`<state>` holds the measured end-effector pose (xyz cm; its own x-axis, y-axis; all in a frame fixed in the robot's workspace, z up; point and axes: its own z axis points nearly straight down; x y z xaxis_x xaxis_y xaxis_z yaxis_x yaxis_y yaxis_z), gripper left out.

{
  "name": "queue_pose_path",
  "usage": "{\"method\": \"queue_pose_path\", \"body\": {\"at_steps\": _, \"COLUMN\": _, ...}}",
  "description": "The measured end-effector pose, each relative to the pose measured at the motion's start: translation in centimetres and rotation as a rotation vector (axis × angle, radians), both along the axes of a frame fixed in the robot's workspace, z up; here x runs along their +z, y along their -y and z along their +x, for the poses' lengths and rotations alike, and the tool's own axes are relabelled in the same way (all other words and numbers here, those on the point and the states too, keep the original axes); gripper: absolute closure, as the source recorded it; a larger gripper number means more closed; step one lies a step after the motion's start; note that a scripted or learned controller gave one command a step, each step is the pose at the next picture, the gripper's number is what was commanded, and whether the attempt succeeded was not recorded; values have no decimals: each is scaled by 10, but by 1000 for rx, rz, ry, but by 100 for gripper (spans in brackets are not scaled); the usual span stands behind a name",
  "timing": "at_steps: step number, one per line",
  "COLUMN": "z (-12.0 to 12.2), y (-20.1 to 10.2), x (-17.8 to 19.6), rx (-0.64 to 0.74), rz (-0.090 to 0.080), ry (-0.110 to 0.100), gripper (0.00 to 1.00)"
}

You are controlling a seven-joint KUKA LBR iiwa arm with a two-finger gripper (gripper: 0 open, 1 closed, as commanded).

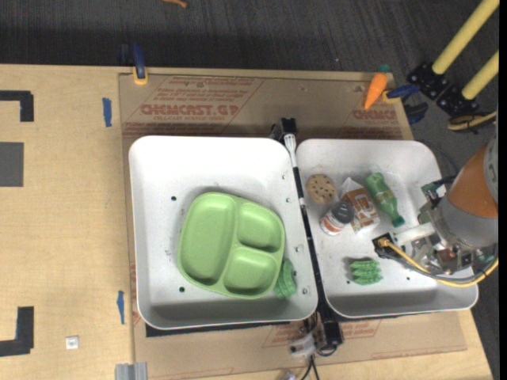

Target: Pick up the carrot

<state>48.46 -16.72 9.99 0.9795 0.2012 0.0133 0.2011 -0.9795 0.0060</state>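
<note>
Red print across the cardboard sheet [261, 105] under the bins, reversed or upside down from this angle: one large line of capitals, not legible with certainty, with smaller lines above it too blurred to read. Another red fragment near the sheet's right end, partly hidden. Label on the small packet [362, 209] in the right bin [420, 295]: illegible.

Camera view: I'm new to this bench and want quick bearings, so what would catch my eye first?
The big green divided tray dominates the left bin. In the right bin sit small items: a green bottle, a round cookie and a small can, with the arm over its right side. The carrot lies outside both bins, on the board behind the right one.
</note>
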Motion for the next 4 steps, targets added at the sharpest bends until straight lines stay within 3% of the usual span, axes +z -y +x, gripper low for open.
{"method": "queue_pose_path", "body": {"at_steps": 1, "z": 0, "y": 0, "x": 0, "rx": 0, "rz": 0, "ry": 0, "gripper": 0}}
{"method": "queue_pose_path", "body": {"at_steps": 2, "z": -3, "y": 15, "x": -11, "rx": 3, "rz": 10, "ry": -10, "gripper": 0}}
{"method": "queue_pose_path", "body": {"at_steps": 3, "z": -2, "y": 15, "x": -11, "rx": 2, "rz": 8, "ry": -8, "gripper": 0}}
{"method": "queue_pose_path", "body": {"at_steps": 4, "z": -1, "y": 45, "x": -11, "rx": 172, "rz": 39, "ry": -12, "gripper": 0}}
